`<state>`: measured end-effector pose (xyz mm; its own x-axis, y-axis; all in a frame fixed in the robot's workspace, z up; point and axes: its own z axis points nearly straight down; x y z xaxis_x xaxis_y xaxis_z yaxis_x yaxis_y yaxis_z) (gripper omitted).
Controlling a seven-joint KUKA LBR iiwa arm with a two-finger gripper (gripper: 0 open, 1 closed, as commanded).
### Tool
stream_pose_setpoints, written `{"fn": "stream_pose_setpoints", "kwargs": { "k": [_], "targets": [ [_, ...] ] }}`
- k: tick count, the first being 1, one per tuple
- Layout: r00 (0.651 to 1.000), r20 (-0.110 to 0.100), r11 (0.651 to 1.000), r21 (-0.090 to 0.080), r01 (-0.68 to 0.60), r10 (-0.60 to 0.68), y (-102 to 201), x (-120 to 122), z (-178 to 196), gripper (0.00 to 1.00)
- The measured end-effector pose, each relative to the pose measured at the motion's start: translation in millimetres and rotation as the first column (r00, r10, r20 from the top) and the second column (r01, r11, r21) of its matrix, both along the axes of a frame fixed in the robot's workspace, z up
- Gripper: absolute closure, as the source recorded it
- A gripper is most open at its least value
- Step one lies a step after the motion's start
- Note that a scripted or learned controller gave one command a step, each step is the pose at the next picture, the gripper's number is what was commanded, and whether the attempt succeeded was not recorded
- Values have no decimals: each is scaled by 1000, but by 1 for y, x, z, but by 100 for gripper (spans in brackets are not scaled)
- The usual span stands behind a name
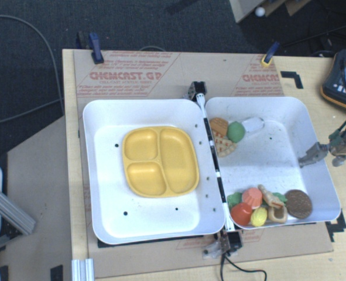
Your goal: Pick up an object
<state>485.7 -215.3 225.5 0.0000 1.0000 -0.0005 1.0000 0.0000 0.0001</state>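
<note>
End effector point(313, 155) over right bin point(313, 122), grip state unclear; two bins, one yellow plate point(160, 161), left bin point(102, 157).

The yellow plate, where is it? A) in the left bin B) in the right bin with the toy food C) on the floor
A: the yellow plate with three sections lies flat in the left bin, while the toy food is in the right bin.

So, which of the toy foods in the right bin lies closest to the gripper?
The brown round cookie, at the right end of the cluster along the right bin's near edge. It lies below the gripper; the green ball and waffle lie farther left.
</note>
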Motion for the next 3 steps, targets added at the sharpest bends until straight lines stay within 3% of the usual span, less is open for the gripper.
{"fn": "stream_pose_setpoints", "kwargs": {
  "k": [1,2,3],
  "targets": [
    [1000,0,1000,1,-1,1,61,93,-79,0],
    [1000,-10,1000,2,-1,1,94,159,-143,0],
    [999,-55,1000,-7,-1,1,112,169,-146,0]
  ]
}}
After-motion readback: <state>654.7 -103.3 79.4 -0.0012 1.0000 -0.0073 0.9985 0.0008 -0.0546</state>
